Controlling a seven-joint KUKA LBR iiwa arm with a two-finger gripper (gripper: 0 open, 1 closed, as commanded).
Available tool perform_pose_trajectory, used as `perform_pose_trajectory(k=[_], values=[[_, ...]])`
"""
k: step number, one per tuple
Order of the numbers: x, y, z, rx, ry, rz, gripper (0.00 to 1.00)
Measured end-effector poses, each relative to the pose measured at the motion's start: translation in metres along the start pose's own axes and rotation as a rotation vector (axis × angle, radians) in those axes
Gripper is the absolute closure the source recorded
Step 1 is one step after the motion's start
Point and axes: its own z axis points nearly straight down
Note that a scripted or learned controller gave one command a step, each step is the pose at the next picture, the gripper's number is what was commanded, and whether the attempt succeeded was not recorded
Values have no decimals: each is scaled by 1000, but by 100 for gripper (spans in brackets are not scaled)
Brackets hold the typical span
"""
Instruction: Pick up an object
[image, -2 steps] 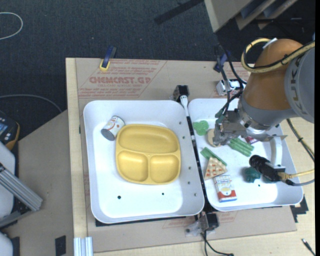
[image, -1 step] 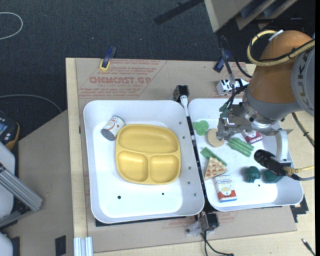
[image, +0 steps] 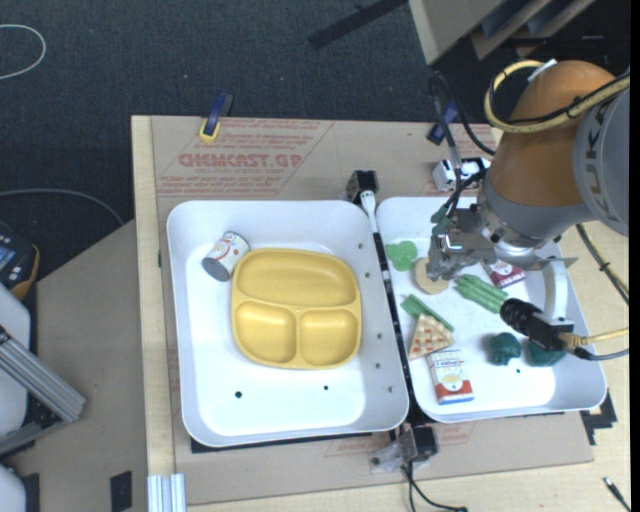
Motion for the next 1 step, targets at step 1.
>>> perform_pose_trajectory(k=[1], values=[[-5,3,-1,-1,0,1,100]])
